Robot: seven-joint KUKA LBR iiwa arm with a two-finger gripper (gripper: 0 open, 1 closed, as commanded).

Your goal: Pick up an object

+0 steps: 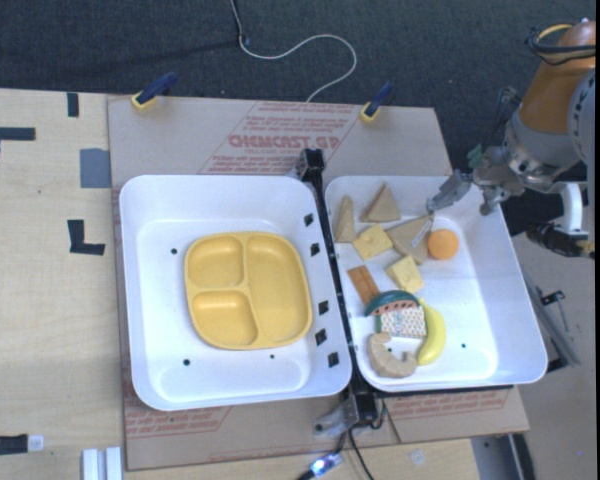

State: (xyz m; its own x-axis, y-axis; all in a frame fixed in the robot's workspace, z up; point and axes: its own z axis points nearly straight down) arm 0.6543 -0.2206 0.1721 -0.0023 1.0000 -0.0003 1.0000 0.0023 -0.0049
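Objects for picking lay crowded in the right-hand shallow white bin (500, 298): a small orange ball (442, 245) near its upper right, several tan wedge-shaped blocks (382, 206) toward the top, two pale yellow cube-like blocks (372, 242) around the middle, a narrow orange-brown bar (363, 285) beside the divider, a yellow banana (435, 336) lower down, a teal-topped patterned piece (398, 315) touching the banana, and a beige ring-shaped piece (390, 356) at the bottom of the pile. The left-hand shallow white bin (150, 268) held a yellow plastic tray with three compartments (248, 290), lying flat near its centre, its compartments holding nothing. Both bins sat on a brown cardboard sheet (270, 138) on the tabletop (40, 218). The gripper (468, 192) hung over the upper right corner of the right bin, just above the orange ball and apart from it; its two fingers appeared spread, with nothing between them.
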